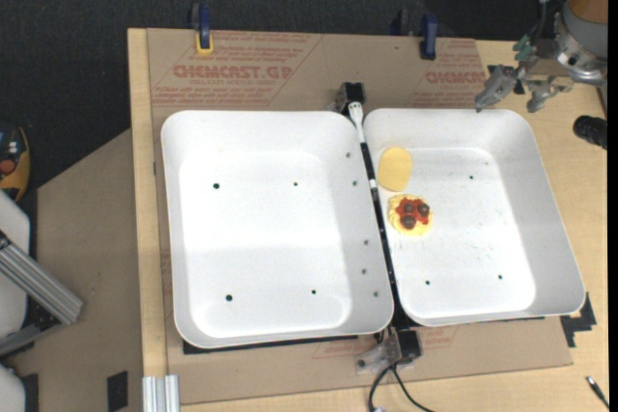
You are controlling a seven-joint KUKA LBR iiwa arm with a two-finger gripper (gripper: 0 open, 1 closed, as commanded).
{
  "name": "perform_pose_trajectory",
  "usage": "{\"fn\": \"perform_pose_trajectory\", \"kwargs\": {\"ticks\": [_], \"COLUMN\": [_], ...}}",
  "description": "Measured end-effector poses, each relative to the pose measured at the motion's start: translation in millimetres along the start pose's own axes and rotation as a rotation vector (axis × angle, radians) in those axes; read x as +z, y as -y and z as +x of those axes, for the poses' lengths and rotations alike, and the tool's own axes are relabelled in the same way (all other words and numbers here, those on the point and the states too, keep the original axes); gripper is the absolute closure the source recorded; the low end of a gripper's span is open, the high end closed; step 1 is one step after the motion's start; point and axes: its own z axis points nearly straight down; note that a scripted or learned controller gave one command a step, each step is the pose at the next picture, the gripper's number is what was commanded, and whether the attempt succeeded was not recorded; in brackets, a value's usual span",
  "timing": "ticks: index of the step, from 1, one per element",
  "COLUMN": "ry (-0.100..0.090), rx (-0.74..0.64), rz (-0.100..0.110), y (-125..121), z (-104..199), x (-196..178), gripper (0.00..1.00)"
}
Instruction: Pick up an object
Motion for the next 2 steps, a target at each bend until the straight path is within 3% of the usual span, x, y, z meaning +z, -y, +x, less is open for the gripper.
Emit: {"fn": "perform_pose_trajectory", "kwargs": {"ticks": [1, 2], "ry": [-0.008, -0.002], "rx": [0.005, 0.000], "rz": [0.027, 0.004], "y": [30.7, -0.9], "z": [8.5, 50.6], "x": [124.3, 35.3], "gripper": [0.00, 0.00]}}
